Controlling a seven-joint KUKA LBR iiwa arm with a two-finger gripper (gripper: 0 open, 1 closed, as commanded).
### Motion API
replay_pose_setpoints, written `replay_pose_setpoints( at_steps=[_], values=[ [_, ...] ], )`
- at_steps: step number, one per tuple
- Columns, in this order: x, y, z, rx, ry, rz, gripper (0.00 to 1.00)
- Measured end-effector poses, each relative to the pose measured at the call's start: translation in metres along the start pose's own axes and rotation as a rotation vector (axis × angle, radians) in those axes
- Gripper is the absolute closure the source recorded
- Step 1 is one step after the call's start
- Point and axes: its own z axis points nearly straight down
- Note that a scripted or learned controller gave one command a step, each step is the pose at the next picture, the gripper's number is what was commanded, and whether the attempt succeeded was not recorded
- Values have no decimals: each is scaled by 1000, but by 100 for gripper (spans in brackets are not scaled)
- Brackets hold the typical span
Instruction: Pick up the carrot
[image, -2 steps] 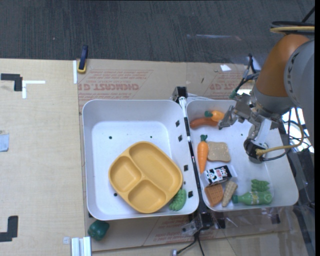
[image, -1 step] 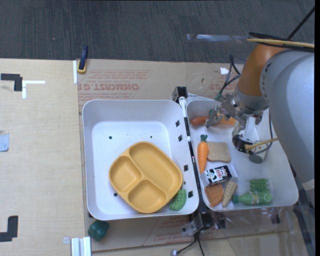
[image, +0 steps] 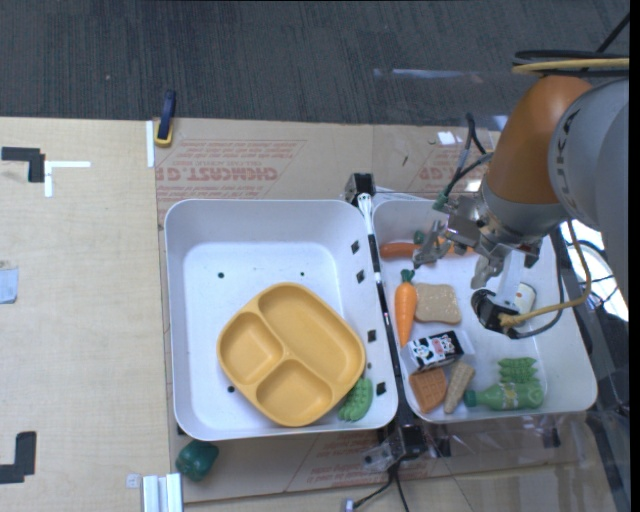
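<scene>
Overhead, we see gripper (image: 459, 250) in right bin (image: 570, 385), fingers spread wide, nothing between; carrot (image: 404, 308) lies near, by bread slice (image: 437, 302).

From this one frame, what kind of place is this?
Probably a robot lab pick-and-place bench, not a kitchen. Two white bins sit on cardboard, the right one holding toy food such as a carrot. The arm reaches in over it, and cables trail below the bins.
</scene>
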Motion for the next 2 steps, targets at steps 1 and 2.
replay_pose_setpoints(
  at_steps=[1, 2],
  values=[
    [45, -46, 1, 2, 0, 74, 0],
    [14, -23, 1, -1, -1, 344, 0]
  ],
)
